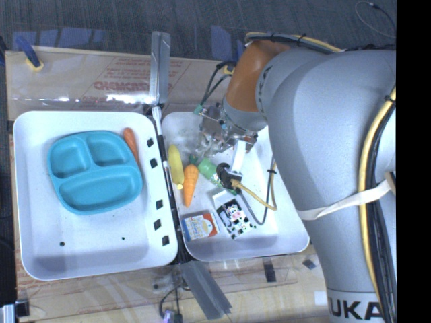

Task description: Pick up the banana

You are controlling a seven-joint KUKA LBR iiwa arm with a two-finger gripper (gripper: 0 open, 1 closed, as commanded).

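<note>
arm (323,126) bent low, fingers (210,142) nr banana (175,164)

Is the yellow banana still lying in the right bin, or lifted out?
In the bin: the yellow banana lies flat on the right white bin floor beside the orange carrot, apart from the gripper.

Arm (330,153): bulky, smooth grey casing, rounded segments
Band (246,73): orange, just above the wrist
Cables: yellow and black, run along the arm; thin dark wires by the wrist
Marking (357,308): dark letters "UKA" low on casing
Strap (350,200): pale, around the body
</note>
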